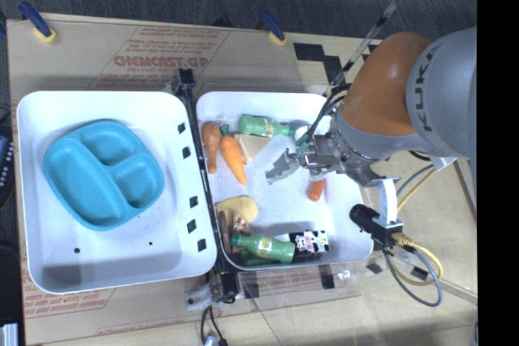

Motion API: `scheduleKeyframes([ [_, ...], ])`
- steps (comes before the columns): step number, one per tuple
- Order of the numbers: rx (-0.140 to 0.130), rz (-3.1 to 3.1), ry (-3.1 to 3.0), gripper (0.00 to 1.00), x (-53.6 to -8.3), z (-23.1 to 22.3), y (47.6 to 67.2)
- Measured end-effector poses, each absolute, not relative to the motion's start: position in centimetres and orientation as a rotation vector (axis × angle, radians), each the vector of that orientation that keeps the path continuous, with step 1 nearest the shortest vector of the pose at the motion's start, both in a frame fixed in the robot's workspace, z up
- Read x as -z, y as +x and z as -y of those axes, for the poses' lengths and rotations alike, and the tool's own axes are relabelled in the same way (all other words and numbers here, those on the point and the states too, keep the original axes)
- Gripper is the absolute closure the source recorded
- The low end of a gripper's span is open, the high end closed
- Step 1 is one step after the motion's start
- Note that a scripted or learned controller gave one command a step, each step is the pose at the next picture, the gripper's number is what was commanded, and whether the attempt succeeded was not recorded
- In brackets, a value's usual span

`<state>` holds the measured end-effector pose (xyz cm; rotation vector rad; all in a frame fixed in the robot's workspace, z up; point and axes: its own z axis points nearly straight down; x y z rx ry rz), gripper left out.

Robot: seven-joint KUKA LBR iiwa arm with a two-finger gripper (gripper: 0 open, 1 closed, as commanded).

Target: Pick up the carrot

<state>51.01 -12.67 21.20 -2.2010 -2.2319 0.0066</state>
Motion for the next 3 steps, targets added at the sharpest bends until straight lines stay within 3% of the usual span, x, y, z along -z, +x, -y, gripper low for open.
scheduleKeyframes([
  [1,-0.01,2.434,-1.969,0.0,-12.3,11.0,56.2],
  [2,-0.008,2.048,-2.377,0.0,-9.1,11.8,61.1],
  [3,-0.012,2.052,-2.364,1.0,-10.2,11.6,61.2],
])
